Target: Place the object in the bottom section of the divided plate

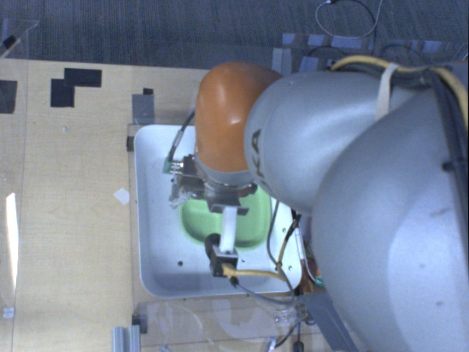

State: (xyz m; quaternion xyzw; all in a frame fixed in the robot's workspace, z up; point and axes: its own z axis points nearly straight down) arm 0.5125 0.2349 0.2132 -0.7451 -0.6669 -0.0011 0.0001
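our tool (189,183) hangs over the upper edge of the green divided plate (192,224) at frame centre; whether it's spread or pinching, we cannot tell.

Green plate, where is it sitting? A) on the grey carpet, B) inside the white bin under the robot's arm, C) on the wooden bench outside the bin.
B: the green plate lies inside the white bin, and the arm hanging over it hides part of it.
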